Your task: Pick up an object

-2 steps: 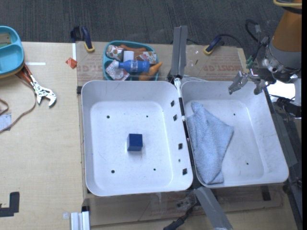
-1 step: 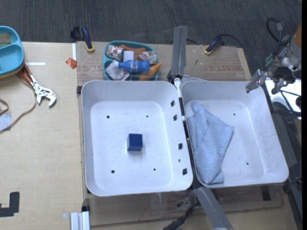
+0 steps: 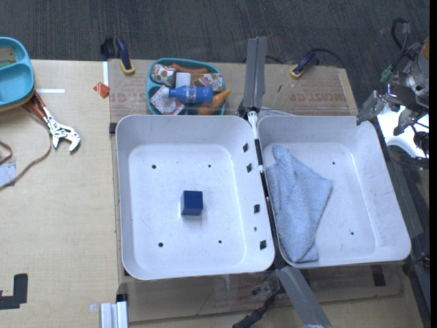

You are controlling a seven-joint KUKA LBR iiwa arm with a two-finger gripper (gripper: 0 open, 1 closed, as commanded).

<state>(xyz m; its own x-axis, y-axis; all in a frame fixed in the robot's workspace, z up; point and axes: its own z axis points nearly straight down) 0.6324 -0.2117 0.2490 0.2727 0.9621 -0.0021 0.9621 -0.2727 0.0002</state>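
**Two bins, one blue block, one grey cloth**

One small blue block (image 3: 192,202) sits near the middle of the left bin (image 3: 136,251), apart from every wall. A crumpled grey cloth (image 3: 297,203) lies in the right bin (image 3: 372,183), against its left wall. Beyond the bins on the worktop (image 3: 54,238) stands a blue bowl of oddments (image 3: 186,87); a wrench (image 3: 63,134) lies far left. Whether the pincer is open or closed cannot be told.
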